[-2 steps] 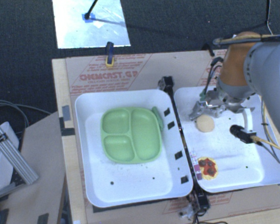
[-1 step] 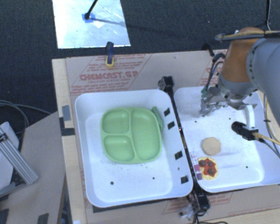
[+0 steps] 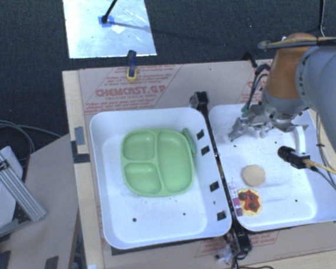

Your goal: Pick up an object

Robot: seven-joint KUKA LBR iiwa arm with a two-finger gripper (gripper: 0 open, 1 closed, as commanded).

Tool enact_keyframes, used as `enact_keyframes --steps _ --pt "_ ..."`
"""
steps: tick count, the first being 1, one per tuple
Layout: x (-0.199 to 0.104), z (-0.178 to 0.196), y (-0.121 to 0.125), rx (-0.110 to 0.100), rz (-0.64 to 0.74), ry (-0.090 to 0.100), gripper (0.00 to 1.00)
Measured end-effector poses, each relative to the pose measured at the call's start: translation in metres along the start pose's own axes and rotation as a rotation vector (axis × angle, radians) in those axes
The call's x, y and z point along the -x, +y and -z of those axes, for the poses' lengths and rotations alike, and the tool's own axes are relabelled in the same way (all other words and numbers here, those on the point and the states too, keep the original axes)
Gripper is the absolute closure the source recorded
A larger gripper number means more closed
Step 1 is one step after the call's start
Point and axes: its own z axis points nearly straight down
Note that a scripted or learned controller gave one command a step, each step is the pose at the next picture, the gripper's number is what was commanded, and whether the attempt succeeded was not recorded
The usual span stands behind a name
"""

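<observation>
The tan disc [image 3: 254,175] is round, so it has no long axis. It lies flat near the middle of the right bin [image 3: 287,205]. Just nearer the camera, by that bin's left wall, lies a small red and yellow piece [image 3: 249,201], with its longer side running roughly toward and away from the camera. The left bin [image 3: 114,216] holds a pale green divided tray [image 3: 158,162] lying flat, with two small compartments on its left and one large compartment on its right.

Both bins rest on a counter [image 3: 151,85] of pale brown board with red lettering. A yellow clamp [image 3: 131,66] sits on its far edge. Beyond it, a shiny sheet [image 3: 108,36] lies on dark carpet [image 3: 18,56].

The gripper [image 3: 234,133] is over the far left part of the right bin, apart from the disc. Whether it is released or clenched cannot be told.
</observation>
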Motion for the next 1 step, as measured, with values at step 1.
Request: enact_keyframes --steps 1 --pt "-0.0062 -0.0121 -0.0565 -0.009 -0.003 0.002 0.0"
